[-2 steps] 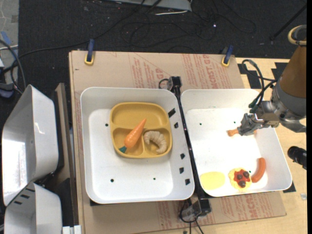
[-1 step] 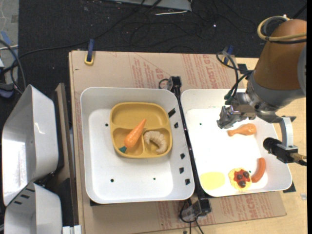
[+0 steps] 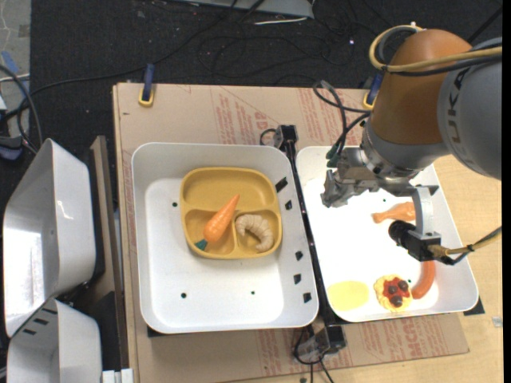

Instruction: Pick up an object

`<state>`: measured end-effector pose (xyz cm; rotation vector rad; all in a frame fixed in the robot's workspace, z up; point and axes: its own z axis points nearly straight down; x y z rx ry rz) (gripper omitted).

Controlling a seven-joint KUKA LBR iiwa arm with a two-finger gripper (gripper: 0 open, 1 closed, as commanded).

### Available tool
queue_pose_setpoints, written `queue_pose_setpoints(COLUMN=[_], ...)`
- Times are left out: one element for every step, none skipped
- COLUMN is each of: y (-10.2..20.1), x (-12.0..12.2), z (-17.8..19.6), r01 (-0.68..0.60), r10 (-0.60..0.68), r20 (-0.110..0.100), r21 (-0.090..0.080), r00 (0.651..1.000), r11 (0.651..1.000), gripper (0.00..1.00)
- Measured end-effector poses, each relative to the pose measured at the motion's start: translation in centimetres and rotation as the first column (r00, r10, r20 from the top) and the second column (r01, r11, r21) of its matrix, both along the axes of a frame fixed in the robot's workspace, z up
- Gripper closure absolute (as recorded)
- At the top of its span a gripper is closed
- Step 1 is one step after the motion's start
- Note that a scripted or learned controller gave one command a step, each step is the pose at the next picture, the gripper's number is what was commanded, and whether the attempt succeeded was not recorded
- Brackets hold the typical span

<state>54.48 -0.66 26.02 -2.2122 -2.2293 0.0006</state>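
My gripper [image 3: 336, 192] hangs over the upper left part of the right bin [image 3: 351, 246], above bare white floor. An orange drumstick-shaped piece [image 3: 396, 211] lies just to its right. Along the right bin's front edge lie a flat yellow disc [image 3: 348, 295], a small round tart with red and dark toppings [image 3: 392, 290] and an orange-red sausage [image 3: 425, 278]. In the left bin [image 3: 160, 294] a yellow divided plate [image 3: 196, 183] holds an orange carrot [image 3: 221, 219] and a pale curled shrimp [image 3: 256, 230].
The two bins meet along a black-clipped divider [image 3: 302, 230]. Cardboard [image 3: 223, 110] covers the bench beneath them. White tubs [image 3: 48, 222] stand off the bench at the left. Cables trail across the dark floor behind.
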Motion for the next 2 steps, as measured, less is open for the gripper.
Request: queue_pose_setpoints(y=[5.1, 10.2], x=[3.4, 7.1], z=[-1.7, -2.5], r01=[-0.001, 0.000], r10=[0.001, 0.000], r20=[0.002, 0.004], r21=[0.000, 0.000], r00=[1.000, 1.000], r11=[1.000, 1.000], gripper=[1.00, 1.00])
